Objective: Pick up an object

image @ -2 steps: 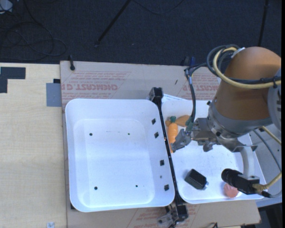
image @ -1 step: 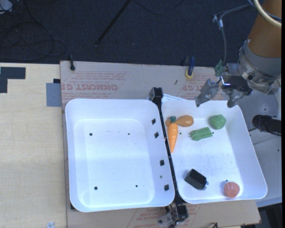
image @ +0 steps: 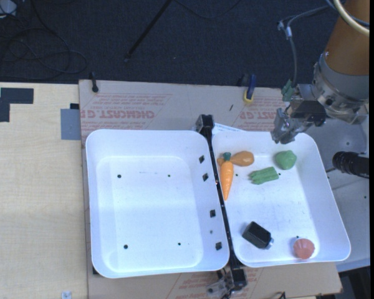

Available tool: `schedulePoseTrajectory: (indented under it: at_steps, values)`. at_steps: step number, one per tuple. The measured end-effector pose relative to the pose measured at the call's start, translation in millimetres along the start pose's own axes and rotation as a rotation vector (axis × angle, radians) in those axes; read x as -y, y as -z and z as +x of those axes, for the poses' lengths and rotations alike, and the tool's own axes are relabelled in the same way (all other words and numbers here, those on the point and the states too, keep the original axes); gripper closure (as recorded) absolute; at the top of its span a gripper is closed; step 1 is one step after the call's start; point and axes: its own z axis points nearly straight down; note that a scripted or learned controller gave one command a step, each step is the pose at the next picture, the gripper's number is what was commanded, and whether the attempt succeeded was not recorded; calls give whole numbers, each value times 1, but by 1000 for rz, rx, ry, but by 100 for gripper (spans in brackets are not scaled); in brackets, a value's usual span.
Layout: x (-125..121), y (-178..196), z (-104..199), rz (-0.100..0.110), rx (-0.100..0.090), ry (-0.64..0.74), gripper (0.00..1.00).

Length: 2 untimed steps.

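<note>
The right bin (image: pixel 327 198) holds several small things. An orange carrot (image: pixel 226 178) lies along its left wall, with an orange oval piece (image: pixel 242 159) just beside it. A green pickle-like piece (image: pixel 263 176) sits near the middle, and a round green lump (image: pixel 285 159) lies by the far right corner. A black block (image: pixel 257 235) and a pink-red ball (image: pixel 303 248) rest near the front edge. My gripper (image: pixel 282 134) hangs above the bin's far rim, just up and left of the green lump, with nothing visibly between its fingers.
The left bin (image: pixel 96 185) stands beside the right one, a black divider (image: pixel 215 185) with clips between them. Both sit on a cardboard sheet (image: pixel 149 108) on the wooden bench. A yellow clamp (image: pixel 249 94) holds the sheet's far edge.
</note>
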Motion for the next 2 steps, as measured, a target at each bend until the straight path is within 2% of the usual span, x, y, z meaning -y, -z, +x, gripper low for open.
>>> schedulePoseTrajectory:
  at_steps: [1, 2]
  values:
    - [30, -1, 97, 0, -3, 6, 100]
    - [71, -6, 148, 0, -2, 3, 100]
